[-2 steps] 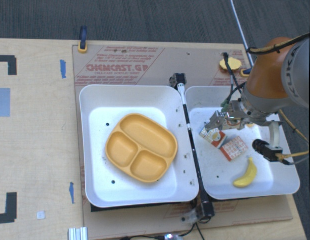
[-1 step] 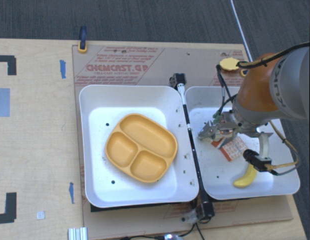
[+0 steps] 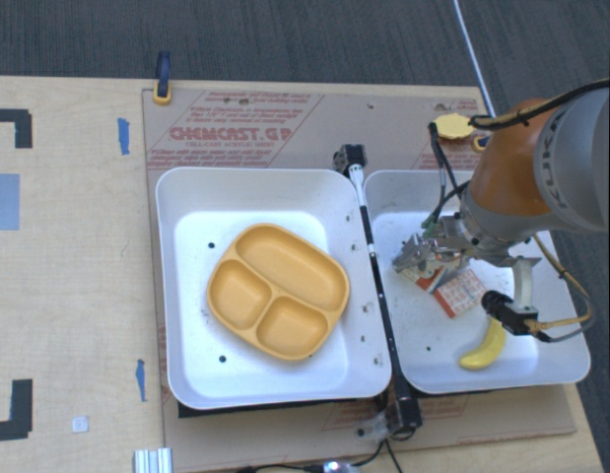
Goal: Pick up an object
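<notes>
- Reaching into the right bin [image 3: 556, 368], the gripper [image 3: 419, 256] is poised beside a red-and-white packet [image 3: 459, 291]; its grip state cannot be told.
- A descent onto the packet, or the banana [image 3: 484, 348] at five o'clock, is judged next.

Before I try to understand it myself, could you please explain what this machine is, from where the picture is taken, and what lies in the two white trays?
One camera above the bench looks down at a slant. The grey robot arm with an orange band reaches in from the right. Its tool hangs low in the right shallow white bin, and I cannot tell whether it grips anything. Beside the tool lies a small red and white packet. A yellow banana lies near the front. The left shallow white bin holds a yellow plastic plate with three compartments. Both bins rest on a brown cardboard sheet.
</notes>
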Robot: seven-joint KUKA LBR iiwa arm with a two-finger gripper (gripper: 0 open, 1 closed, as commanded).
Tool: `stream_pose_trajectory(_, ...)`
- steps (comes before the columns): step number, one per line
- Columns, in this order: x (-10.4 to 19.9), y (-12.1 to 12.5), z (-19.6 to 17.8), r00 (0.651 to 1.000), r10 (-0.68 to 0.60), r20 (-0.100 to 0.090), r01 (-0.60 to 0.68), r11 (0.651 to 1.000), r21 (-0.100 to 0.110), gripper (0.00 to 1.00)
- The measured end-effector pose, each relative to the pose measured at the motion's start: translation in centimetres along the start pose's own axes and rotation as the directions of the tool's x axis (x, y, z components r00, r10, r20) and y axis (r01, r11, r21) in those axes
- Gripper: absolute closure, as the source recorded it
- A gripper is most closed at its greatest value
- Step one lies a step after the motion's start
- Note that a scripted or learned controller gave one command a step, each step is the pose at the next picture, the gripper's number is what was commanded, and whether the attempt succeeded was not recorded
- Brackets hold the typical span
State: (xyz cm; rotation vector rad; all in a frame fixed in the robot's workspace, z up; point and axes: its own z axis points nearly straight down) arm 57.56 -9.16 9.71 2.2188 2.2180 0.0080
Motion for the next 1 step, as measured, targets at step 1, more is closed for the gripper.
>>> stream_pose_trajectory(1, 3.99, -5.76, -8.84, 1.0, -0.002, 0.0, 0.002, 1.0, 0.006, 1.0)
